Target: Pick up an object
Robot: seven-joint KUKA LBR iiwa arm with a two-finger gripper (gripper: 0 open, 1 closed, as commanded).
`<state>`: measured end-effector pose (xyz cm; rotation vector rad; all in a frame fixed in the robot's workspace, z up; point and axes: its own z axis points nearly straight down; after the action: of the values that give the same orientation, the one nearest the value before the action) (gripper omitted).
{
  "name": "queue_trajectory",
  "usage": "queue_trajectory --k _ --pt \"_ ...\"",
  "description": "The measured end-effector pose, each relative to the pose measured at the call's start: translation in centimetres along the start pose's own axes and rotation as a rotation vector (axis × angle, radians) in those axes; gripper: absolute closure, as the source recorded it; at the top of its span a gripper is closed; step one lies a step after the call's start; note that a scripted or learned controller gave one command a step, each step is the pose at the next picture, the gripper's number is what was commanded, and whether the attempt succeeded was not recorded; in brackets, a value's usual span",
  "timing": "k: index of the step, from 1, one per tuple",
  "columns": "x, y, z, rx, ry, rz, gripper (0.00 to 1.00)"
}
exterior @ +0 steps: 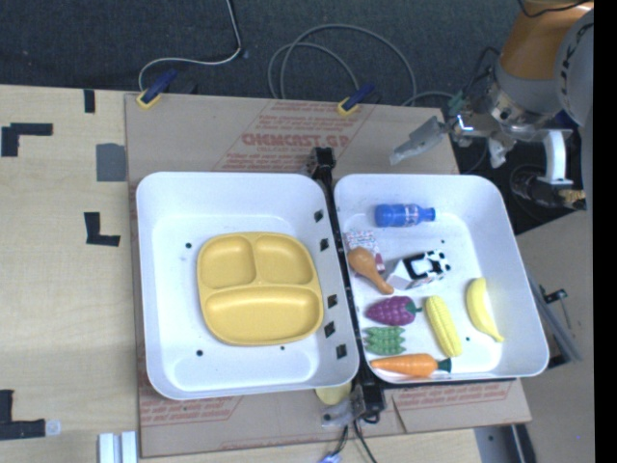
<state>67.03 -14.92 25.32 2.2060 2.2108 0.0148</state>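
Cardboard-topped table (280, 128) carries two shallow white bins; the left bin (159, 287) holds a yellow divided plastic tray (258, 287). Pick not started: nothing lifted. Pincer (421, 143) sits upper right of frame, above the right bin's (516, 258) far rim; can't tell its state. Nearest candidate, a small blue plastic bottle (404, 215), lies just below it, apart. Descent and grasp remain.

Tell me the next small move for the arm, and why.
Probably bring the gripper forward and down over the right bin, toward the blue bottle. The gripper sits above the bench behind that bin's far rim with nothing between its fingers, and the bottle is the nearest object, lying apart from the other toys.
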Motion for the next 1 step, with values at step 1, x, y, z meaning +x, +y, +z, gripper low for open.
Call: queue_trajectory --k 1 --pt "7.52 -8.01 7.07 0.031 0.010 -0.002 0.00"
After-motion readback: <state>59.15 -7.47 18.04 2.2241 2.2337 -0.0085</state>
